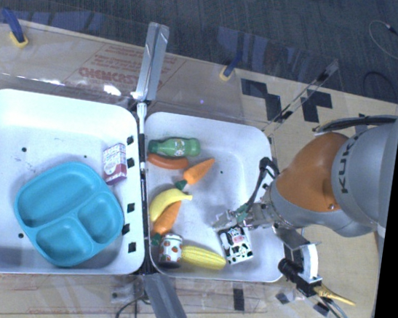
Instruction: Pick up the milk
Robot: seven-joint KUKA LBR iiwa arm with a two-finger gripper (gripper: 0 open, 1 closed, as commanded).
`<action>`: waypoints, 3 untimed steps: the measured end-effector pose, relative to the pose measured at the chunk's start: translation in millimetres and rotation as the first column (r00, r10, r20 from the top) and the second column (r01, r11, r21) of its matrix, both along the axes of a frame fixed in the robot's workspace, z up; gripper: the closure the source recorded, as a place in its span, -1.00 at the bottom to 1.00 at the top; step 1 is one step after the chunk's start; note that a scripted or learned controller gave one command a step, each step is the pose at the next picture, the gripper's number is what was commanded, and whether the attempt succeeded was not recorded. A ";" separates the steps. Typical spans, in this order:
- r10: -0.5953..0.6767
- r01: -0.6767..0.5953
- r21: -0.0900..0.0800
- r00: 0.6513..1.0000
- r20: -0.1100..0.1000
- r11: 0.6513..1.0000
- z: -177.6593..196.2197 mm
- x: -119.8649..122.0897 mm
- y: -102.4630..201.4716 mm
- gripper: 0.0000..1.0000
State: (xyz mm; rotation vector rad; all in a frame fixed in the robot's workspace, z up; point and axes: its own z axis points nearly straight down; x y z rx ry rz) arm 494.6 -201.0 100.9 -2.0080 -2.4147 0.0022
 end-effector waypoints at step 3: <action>0.098 -0.098 0.001 0.995 -0.002 0.995 109.8 56.5 -5.5 1.00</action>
